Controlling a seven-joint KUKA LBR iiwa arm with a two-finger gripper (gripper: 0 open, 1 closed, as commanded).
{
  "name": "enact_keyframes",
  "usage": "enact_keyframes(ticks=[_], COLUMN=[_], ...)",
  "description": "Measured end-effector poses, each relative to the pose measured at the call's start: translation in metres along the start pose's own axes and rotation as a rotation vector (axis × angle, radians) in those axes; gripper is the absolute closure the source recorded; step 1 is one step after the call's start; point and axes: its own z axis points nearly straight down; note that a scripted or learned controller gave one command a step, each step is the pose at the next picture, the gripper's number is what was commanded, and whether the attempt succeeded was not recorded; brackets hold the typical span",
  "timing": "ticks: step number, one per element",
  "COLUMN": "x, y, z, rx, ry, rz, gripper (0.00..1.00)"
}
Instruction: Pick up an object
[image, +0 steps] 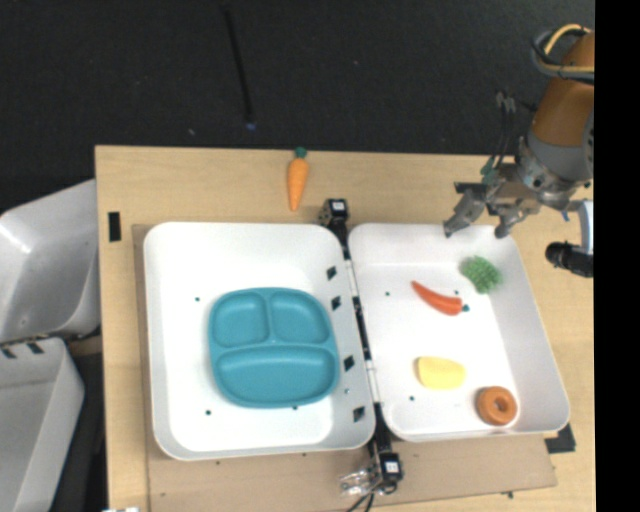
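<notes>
Hovering with fingers apart, the end effector (481, 223) nears a bushy green broccoli (481, 272).

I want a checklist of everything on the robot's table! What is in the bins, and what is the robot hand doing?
Surface: wooden bench bearing two white bins side by side.
Job's things: right bin holds a green leafy piece, a red chili, a yellow piece and an orange-brown ring, all apart from each other.
Clutter: teal divided plate in the left bin; carrot on the bench behind the bins.
Grippers: gripper open, above the right bin's far edge, holding nothing.
Cables: thin dark cable on the dark floor.
Surroundings: white container left of the bench.
</notes>
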Motion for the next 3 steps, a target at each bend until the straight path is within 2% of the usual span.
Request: enact_keyframes(ticks=[1,3], x=[0.001,-0.013], y=[0.003,0.005], z=[-0.01,0.087], rx=[-0.014,-0.011], ry=[-0.004,-0.004], rz=[-0.004,-0.005], gripper=[0.0,0.0])
